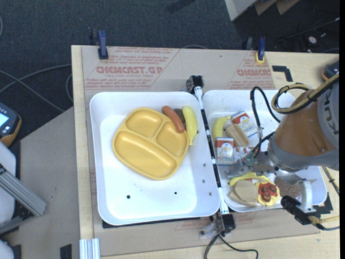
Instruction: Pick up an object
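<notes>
The right bin [318, 183] holds a heap of toy food: a yellow banana [219, 127], a tan bun [237, 134], a red-and-white carton [246, 123], a second small carton [224, 149], a beige bread slice [244, 192] and a pizza slice [267, 191]. My gripper [257, 157] is low in the middle of this bin, just right of the small carton and above a small yellow piece [245, 177]. The arm's orange band [299, 129] and grey wrist cover the bin's right half. Nothing is seen held.
The left bin [108, 166] carries a yellow divided plate [150, 142], with a sausage [173, 117] and another banana [190, 124] at its upper right edge. A black divider clip [194, 82] sits between the bins. Black cables loop above the arm [280, 99].
</notes>
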You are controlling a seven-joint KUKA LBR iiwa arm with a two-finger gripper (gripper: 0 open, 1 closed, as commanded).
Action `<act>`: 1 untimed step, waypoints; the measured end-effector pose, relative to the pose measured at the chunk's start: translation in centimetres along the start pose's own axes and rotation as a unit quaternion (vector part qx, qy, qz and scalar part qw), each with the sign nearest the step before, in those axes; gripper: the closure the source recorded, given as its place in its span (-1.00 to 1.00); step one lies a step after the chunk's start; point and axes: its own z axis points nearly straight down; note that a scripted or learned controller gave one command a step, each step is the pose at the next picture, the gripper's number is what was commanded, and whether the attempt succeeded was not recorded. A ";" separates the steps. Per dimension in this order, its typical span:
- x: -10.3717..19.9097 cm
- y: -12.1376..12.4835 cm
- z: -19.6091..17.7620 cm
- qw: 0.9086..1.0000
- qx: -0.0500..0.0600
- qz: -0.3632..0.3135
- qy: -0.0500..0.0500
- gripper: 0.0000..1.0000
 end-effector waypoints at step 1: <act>-0.5 0.4 -1.7 1.000 -0.008 0.002 -0.004 1.00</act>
